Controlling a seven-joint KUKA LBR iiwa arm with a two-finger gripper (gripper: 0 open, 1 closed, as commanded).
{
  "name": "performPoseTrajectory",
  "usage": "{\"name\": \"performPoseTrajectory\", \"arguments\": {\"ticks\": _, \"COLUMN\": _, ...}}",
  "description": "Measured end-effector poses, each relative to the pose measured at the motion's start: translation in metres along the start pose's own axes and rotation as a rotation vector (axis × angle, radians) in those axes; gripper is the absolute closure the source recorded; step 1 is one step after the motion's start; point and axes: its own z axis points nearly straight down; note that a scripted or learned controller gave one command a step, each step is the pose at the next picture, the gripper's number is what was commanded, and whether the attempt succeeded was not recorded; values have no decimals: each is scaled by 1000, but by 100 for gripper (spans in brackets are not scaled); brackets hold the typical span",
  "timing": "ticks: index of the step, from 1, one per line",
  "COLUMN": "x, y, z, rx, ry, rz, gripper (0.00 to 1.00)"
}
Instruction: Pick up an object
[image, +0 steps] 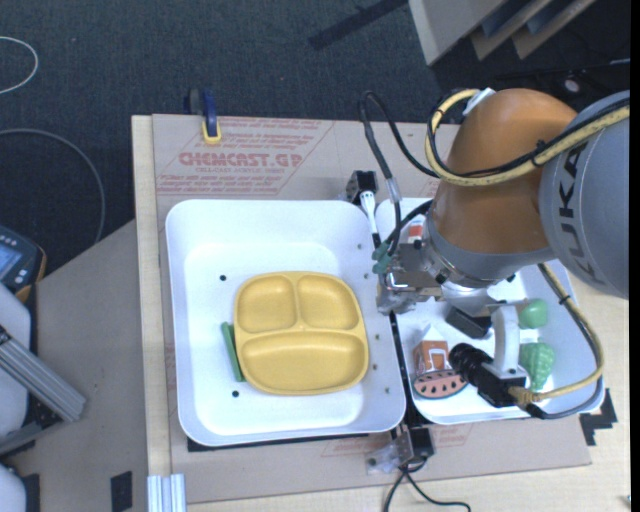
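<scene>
Two shallow white bins sit side by side on a brown surface (250, 150) printed with red lettering. A blue and yellow clamp (209, 115) grips the far edge of the surface.

The left bin (200, 240) holds a yellow plate (300, 335) with three compartments: two small ones on the far side and one long one on the near side. A thin green strip (232, 352) lies along the plate's left edge and touches it.

The right bin (440, 408) is largely covered by the arm (500, 190), which reaches in from the right. Its orange band and grey wrist hang over the far left part of this bin, close to the wall shared with the left bin.

Four small things can be seen in the right bin. A watermelon slice toy (440, 383) lies near the near left corner. A small orange and white piece (432, 355) lies just beyond it, touching or almost touching. Towards the right are a round green piece (535, 313) and, nearer, a knobbly green piece (541, 362).

The jaws are hidden under the wrist, so it cannot be told whether they are spread or pressed together, and nothing is seen pinched in them. The watermelon slice toy and the orange and white piece lie on the bin floor on the near side of the wrist, close to it. The two green pieces lie to its right.
</scene>
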Motion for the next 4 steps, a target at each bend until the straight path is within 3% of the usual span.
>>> {"name": "performPoseTrajectory", "arguments": {"ticks": 1, "x": -51, "y": 4, "z": 90, "rx": 14, "ry": -5, "rz": 13, "gripper": 100}}
{"name": "performPoseTrajectory", "arguments": {"ticks": 2, "x": -28, "y": 4, "z": -58, "rx": -13, "ry": -1, "rz": 3, "gripper": 100}}
{"name": "performPoseTrajectory", "arguments": {"ticks": 3, "x": 72, "y": 2, "z": 15, "rx": 11, "ry": -2, "rz": 0, "gripper": 100}}
{"name": "performPoseTrajectory", "arguments": {"ticks": 4, "x": 6, "y": 22, "z": 90, "rx": 13, "ry": -7, "rz": 15, "gripper": 100}}
